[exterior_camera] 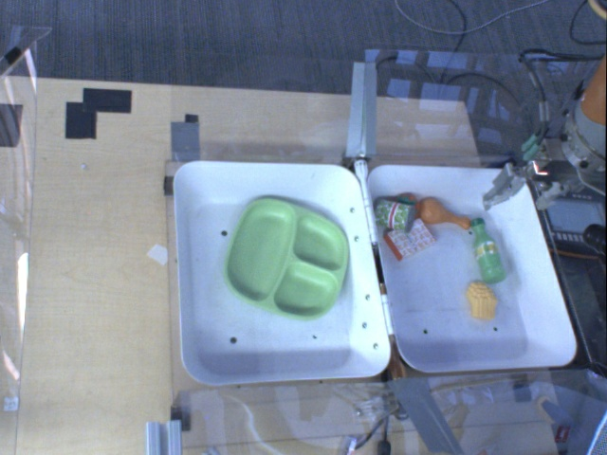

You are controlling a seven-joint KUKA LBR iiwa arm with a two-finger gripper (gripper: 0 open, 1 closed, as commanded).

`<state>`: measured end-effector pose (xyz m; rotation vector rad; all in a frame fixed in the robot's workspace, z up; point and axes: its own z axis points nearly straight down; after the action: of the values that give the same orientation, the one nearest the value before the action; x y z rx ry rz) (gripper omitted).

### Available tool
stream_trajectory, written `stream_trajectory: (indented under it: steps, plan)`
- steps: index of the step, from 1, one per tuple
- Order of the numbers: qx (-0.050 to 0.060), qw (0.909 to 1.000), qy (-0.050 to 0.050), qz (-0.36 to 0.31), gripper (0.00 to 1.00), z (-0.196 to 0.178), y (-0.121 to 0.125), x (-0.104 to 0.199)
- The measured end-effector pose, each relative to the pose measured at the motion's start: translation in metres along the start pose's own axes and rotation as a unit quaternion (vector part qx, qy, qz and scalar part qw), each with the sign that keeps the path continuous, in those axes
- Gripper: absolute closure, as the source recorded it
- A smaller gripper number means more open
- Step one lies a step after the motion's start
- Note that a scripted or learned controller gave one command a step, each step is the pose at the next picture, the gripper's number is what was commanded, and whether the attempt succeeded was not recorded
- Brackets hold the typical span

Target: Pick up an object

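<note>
**Camera view: arm parked at the right bin's far corner, objects untouched**

Nearest me in the right bin, a small yellow corn-like piece lies toward five o'clock of the bin's middle. Just beyond it, a green bottle lies on its side at about three o'clock. Farther back, at ten o'clock, a red-and-white packet sits against a green-labelled can, with an orange-brown drumstick-shaped toy touching them at eleven to twelve o'clock.

The left bin carries a green divided plate, tilted across its middle.

Farthest off, at two o'clock of the right bin, the gripper hangs over the rim, well apart from every object. Nothing sits between its fingers; whether they stand apart or together I cannot tell.
</note>
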<state>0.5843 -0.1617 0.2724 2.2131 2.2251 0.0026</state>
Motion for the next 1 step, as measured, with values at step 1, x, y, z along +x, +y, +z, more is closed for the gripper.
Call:
stream_trajectory:
  steps: [1]
  plan:
    - [0.001,0.9999,0.0,0.012,0.0,0.1568,0.0003,-0.0156]
